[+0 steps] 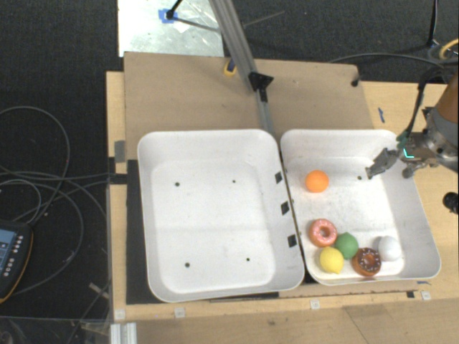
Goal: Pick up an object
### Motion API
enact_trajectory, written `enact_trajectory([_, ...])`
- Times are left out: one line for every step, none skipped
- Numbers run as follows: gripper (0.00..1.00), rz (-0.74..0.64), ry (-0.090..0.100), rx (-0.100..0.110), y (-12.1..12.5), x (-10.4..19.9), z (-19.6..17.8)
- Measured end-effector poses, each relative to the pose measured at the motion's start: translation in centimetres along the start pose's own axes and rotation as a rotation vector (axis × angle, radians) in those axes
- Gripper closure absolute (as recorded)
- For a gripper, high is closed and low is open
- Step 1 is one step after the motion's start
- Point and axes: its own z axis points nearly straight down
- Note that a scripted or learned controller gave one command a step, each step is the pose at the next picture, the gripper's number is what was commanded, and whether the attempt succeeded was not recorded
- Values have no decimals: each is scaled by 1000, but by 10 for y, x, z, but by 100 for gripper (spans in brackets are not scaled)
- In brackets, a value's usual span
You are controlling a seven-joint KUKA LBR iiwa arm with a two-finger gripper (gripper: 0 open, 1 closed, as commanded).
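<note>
Pincer (380,165) over right bin (412,213), grip state unclear; orange ball (317,181) (likely light, smooth, rolls) wants a mid-body grip.

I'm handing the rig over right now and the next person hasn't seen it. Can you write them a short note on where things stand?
Gripper: above the upper right part of the right bin, nothing between its fingers; open or shut cannot be told.
Things, all in the right bin: orange ball alone near the middle; pink donut, green ball, lemon, chocolate donut and white ball clustered at the near edge.
Done: nothing picked up.
Left: grasp and lift one object; the orange ball looks easiest, standing apart.
</note>
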Motion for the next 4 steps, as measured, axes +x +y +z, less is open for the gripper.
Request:
enact_trajectory([0, 5, 1, 4, -5, 0, 62])
enact_trajectory([0, 3, 2, 5, -3, 9, 120])
enact_trajectory([0, 5, 0, 0, -3, 8, 125])
enact_trajectory([100, 4, -1, -3, -2, 8, 114])
